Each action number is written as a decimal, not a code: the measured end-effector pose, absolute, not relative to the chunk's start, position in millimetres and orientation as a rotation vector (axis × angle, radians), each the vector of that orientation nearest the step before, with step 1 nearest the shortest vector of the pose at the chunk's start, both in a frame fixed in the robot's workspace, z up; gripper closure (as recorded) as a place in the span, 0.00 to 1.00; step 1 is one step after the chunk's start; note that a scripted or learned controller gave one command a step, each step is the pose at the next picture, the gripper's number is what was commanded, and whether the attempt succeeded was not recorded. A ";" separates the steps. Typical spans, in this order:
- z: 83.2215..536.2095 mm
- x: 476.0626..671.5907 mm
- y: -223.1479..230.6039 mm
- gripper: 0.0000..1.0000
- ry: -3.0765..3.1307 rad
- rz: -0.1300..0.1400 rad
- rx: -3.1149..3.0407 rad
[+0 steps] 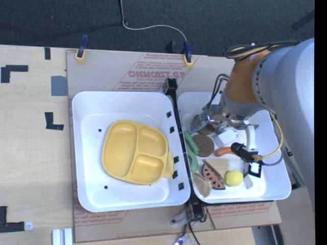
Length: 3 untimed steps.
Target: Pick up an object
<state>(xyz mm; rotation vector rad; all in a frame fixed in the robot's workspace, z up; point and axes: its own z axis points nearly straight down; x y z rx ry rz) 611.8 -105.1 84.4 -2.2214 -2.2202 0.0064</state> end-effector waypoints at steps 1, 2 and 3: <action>93.7 613.8 -104.6 1.00 -2.222 0.003 -2.220; 93.9 613.9 -105.2 0.00 -2.222 0.004 -2.221; 84.6 668.8 -95.9 0.00 -2.224 0.008 -2.214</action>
